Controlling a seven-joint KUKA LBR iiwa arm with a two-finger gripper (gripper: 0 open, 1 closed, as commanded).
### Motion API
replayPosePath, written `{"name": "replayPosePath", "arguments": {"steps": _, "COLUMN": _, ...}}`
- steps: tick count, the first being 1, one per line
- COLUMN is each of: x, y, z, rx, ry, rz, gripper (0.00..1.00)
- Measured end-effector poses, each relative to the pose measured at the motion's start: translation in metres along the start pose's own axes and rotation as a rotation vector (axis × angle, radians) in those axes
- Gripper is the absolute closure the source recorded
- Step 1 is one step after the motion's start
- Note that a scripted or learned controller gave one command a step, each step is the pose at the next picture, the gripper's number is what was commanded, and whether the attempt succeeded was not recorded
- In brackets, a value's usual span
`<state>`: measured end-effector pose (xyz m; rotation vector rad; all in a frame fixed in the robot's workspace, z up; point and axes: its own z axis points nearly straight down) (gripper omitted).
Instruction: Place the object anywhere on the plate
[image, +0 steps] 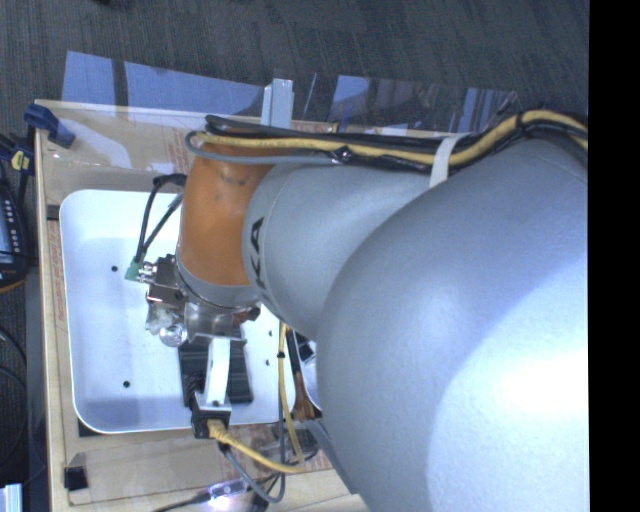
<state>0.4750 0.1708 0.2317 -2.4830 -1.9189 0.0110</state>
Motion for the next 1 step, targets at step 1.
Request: {"name": "replayPosePath", "arguments": {"steps": 1, "x": -0.0382, "y": 0.0517, "z": -0.0116, "rx": -0.003, "ry": 0.003, "rz": -0.073, "gripper": 1.00}}
